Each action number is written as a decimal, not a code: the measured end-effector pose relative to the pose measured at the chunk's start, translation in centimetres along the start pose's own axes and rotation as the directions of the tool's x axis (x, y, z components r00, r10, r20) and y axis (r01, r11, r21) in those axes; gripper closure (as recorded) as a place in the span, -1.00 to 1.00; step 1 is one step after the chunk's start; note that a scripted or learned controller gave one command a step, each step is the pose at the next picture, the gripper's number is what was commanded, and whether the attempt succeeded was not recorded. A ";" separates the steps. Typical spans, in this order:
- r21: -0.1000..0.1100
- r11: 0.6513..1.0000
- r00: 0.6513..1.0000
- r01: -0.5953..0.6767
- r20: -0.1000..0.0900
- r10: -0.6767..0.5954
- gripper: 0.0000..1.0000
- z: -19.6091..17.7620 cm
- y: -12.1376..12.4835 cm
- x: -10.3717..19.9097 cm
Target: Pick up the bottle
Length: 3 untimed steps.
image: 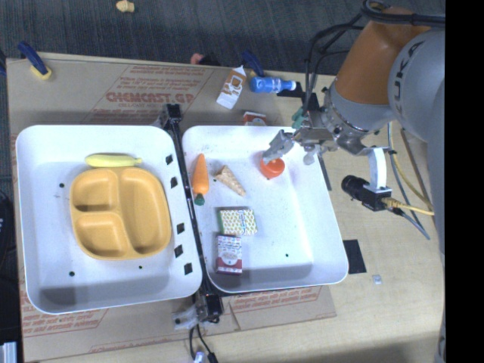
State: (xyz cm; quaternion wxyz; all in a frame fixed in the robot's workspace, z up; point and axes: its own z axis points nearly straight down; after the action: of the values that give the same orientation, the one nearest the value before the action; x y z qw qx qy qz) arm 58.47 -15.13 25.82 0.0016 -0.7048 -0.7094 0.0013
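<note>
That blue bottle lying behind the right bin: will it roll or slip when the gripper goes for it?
The blue bottle lies on its side on the cardboard, so it will probably roll if nudged sideways. It looks small and light, likely smooth plastic, so it may slip unless the gripper closes across its body.

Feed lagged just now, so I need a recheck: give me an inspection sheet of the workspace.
Surface: bench bearing two white bins, left bin and right bin.
Job's things: blue bottle lying on the bench behind the right bin, outside both bins.
Clutter: left bin, yellow tray, banana; right bin, carrot, cone, orange piece, two packets.
Grippers: gripper over the orange piece.
Cables: black cables along the arm.
Surroundings: carton on the bench.
</note>
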 end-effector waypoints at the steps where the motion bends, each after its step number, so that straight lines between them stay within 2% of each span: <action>1: 0.002 1.000 1.000 0.005 0.000 -0.005 1.00 -1.0 0.0 0.0; 2: -0.001 0.987 0.987 0.161 0.000 -0.161 1.00 4.5 -6.5 -6.0; 3: 0.001 0.976 0.976 0.218 -0.001 -0.218 1.00 8.1 -10.8 1.0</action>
State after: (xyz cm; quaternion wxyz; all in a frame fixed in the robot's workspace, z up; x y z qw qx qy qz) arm 47.58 -14.21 17.80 0.0027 -0.6226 -0.7825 0.0011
